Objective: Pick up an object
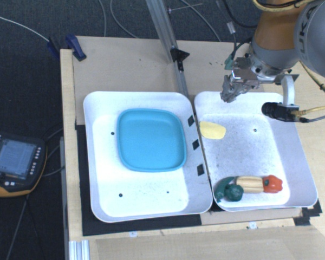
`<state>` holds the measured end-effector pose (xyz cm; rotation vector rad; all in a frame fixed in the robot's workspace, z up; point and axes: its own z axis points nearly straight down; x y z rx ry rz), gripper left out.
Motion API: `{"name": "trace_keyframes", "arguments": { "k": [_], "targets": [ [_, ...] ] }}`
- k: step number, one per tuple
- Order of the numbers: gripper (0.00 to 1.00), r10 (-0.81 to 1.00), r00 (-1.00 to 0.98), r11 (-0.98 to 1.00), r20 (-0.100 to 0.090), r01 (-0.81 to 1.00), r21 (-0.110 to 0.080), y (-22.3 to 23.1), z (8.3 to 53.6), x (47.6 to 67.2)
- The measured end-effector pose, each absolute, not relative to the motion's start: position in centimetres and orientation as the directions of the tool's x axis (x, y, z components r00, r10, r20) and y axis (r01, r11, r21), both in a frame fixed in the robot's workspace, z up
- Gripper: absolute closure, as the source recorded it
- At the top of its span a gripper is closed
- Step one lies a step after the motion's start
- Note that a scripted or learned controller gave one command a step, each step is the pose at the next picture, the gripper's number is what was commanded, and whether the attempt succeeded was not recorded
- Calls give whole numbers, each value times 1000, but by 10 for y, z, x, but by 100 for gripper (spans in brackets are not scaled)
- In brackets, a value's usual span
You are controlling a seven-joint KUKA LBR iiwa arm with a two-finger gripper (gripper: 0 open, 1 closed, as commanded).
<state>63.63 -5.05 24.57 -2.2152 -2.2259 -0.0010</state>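
My gripper [228,96] hangs over the far left corner of the right bin [281,145], with nothing between its fingers as far as the view shows. A flat yellow piece [212,130] lies near that bin's left wall, below the gripper. Along the bin's near edge lie a dark green round object [229,191], a tan stick-like piece [250,184] and a red object [272,183], side by side.
The left bin [100,161] holds a square blue plate [151,140]. A slanted metal pole [165,31] rises behind the bins, close to the gripper's left. A tablet-like pendant [13,161] lies on the floor at the far left.
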Motion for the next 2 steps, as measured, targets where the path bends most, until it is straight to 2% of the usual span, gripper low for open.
{"name": "trace_keyframes", "arguments": {
  "k": [1, 2],
  "targets": [
    [100, 1000, -4, 4, 1, 1000, 0, -1, 237, 639],
    [100, 1000, -5, 5, 2, 1000, 1, 55, 247, 632]
  ]
}}
